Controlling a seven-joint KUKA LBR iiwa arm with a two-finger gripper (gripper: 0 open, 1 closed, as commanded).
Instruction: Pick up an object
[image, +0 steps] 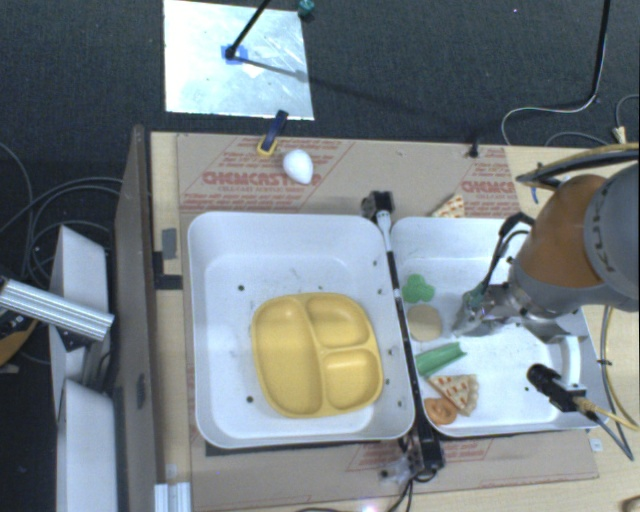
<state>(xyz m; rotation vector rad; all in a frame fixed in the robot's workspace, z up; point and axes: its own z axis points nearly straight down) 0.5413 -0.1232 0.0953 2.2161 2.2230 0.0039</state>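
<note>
My gripper (472, 316) is low over the middle of the right bin (520, 410), reaching in from the right under the orange-banded wrist (560, 245). Just left of it lie a pale beige round piece (425, 322) and a green leafy toy (417, 290). A green pod (438, 357) lies below the gripper toward the front. Near the front left corner sit a tan waffle-like wedge (457, 391) and an orange slice (438, 410). I see nothing between the gripper's tips.
The left bin (230, 300) holds a yellow divided tray (315, 352). A black divider rail (397, 310) runs between the bins. Behind them on the cardboard lie a white egg (297, 165), a small yellow-and-blue item (270, 137) and a cracker-like piece (450, 207).
</note>
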